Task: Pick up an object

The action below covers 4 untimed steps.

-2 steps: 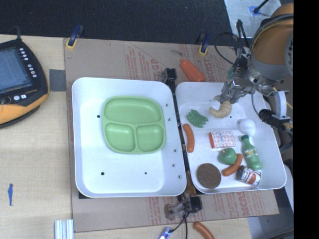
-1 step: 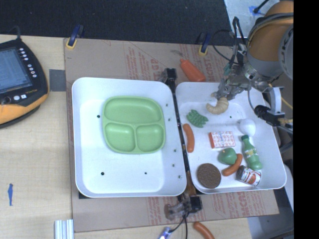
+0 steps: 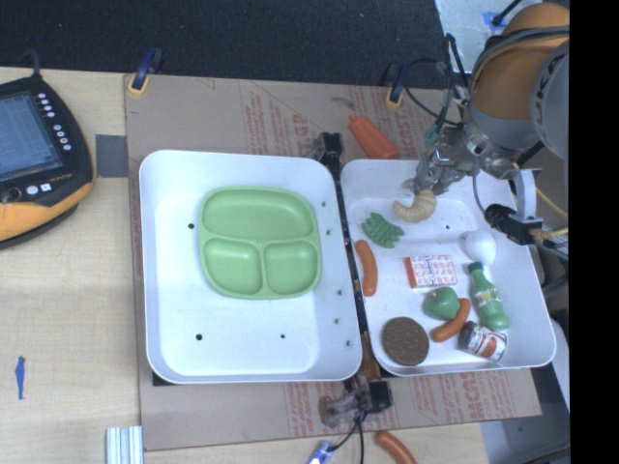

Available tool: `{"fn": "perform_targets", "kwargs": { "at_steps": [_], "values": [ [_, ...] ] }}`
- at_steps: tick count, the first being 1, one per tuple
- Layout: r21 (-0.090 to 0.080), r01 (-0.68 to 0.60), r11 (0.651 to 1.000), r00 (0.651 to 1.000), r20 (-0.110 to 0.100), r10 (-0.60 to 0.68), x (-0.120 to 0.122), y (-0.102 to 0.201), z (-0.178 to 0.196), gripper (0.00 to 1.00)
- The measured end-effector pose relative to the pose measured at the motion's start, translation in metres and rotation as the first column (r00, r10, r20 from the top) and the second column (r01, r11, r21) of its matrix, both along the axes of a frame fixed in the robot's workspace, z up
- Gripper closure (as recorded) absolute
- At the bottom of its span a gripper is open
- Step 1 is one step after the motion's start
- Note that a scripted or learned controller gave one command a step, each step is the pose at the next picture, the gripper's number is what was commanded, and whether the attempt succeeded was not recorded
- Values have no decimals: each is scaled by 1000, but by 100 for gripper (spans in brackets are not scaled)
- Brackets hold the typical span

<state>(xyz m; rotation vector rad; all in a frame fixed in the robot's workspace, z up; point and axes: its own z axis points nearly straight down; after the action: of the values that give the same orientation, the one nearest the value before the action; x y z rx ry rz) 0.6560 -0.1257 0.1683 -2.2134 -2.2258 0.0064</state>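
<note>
Left to right, with the croissant (image 3: 417,207) taken as the landmark. Far to its left, off both bins: a black-and-orange pendant (image 3: 37,158) on the table (image 3: 68,288). Nearer, still left: the left bin (image 3: 164,259), carrying 1 green divided plate (image 3: 259,240). Just left of the croissant and a little below, inside the right bin (image 3: 527,356): a green leafy piece (image 3: 383,229), then a sausage (image 3: 367,267) by the bin's inner wall. Up and left of it, outside the bin: an orange carrot (image 3: 372,138).

The croissant itself — pale, curved, lying flat near the upper edge of the right bin, long axis running from lower left up to the right. Directly above its upper-right end: the gripper (image 3: 432,176), reaching in from the right, jaws pointed down. Tips look close to or touching that end; cannot tell whether wide or narrow, and nothing seen clamped between them.

Likely target, then: the croissant — below and slightly left of the jaws, so a short descent with a small shift toward its middle, and a closing line across the curve rather than along it.

Right of the croissant and lower: a white egg (image 3: 480,247), a red-and-white packet (image 3: 429,271), a green bottle (image 3: 486,298), a green pepper (image 3: 442,304), a brown cookie (image 3: 404,340), a small can (image 3: 482,342).
</note>
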Motion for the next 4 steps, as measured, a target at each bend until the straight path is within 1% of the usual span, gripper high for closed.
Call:
{"fn": "perform_targets", "kwargs": {
  "at_steps": [1,2,3,4],
  "values": [
    [1,1,1000,1000,3,-1,1,38,24,100],
    [1,1,1000,1000,3,-1,0,38,24,0],
    [1,4,1000,1000,-1,-4,-1,-30,-16,0],
    [-1,1,1000,1000,0,-1,-53,-76,-77,0]
  ]
}}
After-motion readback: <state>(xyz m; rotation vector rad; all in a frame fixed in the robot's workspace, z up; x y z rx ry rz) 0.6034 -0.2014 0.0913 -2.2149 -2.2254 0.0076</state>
